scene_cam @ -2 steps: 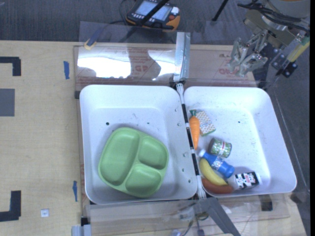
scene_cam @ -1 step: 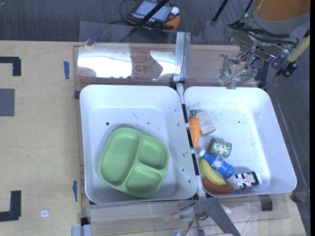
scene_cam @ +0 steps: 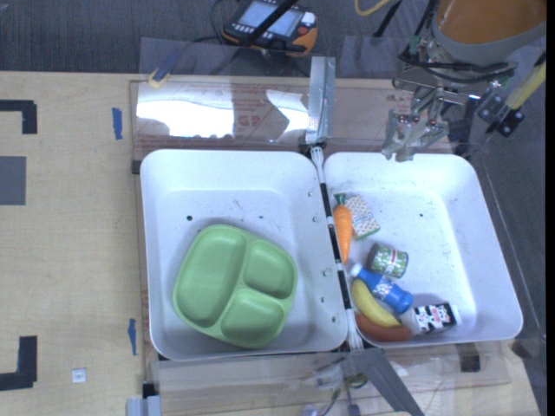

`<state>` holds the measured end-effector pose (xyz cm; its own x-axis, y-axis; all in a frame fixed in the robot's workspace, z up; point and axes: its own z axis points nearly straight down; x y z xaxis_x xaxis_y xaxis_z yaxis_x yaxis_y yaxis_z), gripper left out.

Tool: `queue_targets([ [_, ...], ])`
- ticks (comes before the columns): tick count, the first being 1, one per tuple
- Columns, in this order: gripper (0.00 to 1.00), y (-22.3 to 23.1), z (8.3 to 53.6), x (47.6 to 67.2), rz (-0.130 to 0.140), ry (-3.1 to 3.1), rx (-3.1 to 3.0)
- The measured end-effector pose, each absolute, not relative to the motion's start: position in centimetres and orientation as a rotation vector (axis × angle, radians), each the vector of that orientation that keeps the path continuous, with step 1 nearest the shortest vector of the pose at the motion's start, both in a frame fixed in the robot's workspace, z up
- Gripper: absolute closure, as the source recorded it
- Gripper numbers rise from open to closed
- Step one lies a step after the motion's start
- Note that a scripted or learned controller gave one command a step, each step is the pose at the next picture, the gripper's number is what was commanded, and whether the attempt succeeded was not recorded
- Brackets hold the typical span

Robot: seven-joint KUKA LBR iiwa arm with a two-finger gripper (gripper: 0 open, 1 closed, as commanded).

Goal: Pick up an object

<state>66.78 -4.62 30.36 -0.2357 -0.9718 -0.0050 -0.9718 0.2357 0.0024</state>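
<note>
My gripper (scene_cam: 409, 143) hangs over the far rim of the right bin (scene_cam: 460, 232), with nothing between its fingers, which stand slightly apart. Well below it, along the bin's left and near side, lie an orange carrot (scene_cam: 343, 230), a patterned packet (scene_cam: 362, 216), a small green can (scene_cam: 388, 260), a blue bottle (scene_cam: 385, 291), a yellow banana (scene_cam: 373, 307) on something red, and a black and white carton (scene_cam: 431, 316).
The left bin (scene_cam: 173, 189) holds a green divided plate (scene_cam: 235, 282). A metal divider (scene_cam: 321, 102) stands behind the bins. A handheld pendant (scene_cam: 267, 22) lies at the back. Cables trail near the arm at top right.
</note>
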Motion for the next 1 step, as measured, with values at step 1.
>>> queue_targets([
  [1,1.0,3.07,28.99,65.26,0.01,2.155,-2.283],
])
